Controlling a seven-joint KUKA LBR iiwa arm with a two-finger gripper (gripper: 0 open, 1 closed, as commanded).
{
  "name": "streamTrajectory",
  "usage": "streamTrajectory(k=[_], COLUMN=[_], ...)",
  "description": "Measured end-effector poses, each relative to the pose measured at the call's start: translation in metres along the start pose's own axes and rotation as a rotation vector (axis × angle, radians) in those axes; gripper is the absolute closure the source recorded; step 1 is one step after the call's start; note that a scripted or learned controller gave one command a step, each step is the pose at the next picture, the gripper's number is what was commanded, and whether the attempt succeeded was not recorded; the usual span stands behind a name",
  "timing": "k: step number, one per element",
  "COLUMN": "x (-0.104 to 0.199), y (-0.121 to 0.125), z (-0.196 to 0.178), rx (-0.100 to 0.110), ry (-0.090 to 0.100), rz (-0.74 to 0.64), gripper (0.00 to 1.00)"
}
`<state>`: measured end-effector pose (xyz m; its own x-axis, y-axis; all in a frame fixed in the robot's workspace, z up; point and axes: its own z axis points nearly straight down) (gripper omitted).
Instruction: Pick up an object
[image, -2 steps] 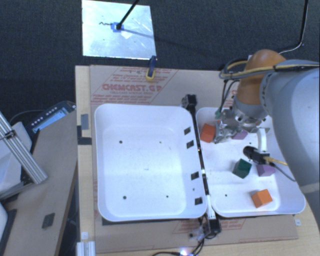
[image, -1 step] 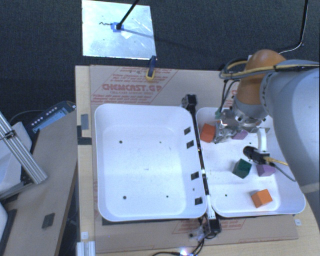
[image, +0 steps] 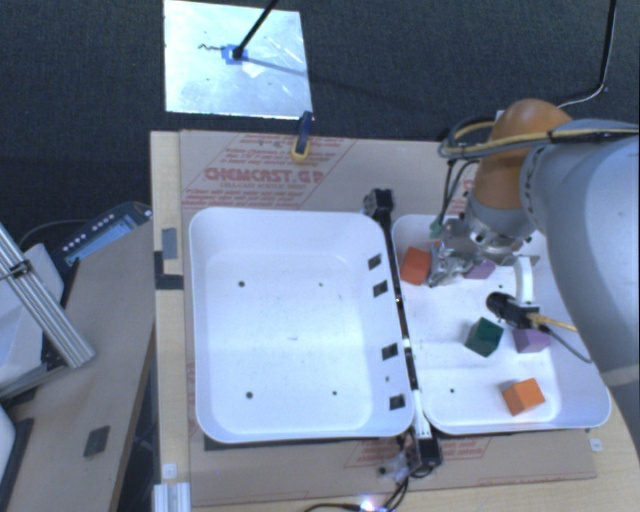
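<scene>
Item 1, gripper: positioned low over the far end of the right bin, wrist approx. vertical. Spread of the tips not readable from this angle, as the wrist body masks them. Nothing seen gripped.

Item 2, candidate obj.: orange block lies just beside the gripper tip, on the side toward the shared rim. Contact vs. small gap can't be resolved. Judged the likely target, since it is the nearest piece and the tip sits at its level. Pick not yet made; block rests flat on the bin floor.

Item 3, other contents, ref. gripper tip:
- pale purple piece: just beside, opposite side from the orange block, partly under the wrist.
- green cube: near, toward the camera.
- purple block: beside the cube, further out.
- far orange block: well apart, by the bin's near corner.

Item 4, edges: orange block sits close to the bin's wall on the shared-rim side, where black clips line the rim. Little room there for a tip to drop between block and wall; risk of a shove rather than a grasp. Approach along the wall looks safer than across it.

Item 5, open room: bare floor toward the camera between block and green cube; adequate for repositioning. Left bin holds nothing to collide with. Straight lift looks unobstructed.
</scene>
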<state>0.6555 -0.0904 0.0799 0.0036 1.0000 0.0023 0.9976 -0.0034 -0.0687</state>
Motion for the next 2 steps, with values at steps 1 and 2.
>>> streamTrajectory(k=[1,2], x=[0.0002,0.0002], y=[0.0000,0.0000], z=[0.0000,0.0001], rx=[0.000,0.000], ry=[-0.001,-0.001], rz=[0.000,0.000], gripper=[1.00,1.00])
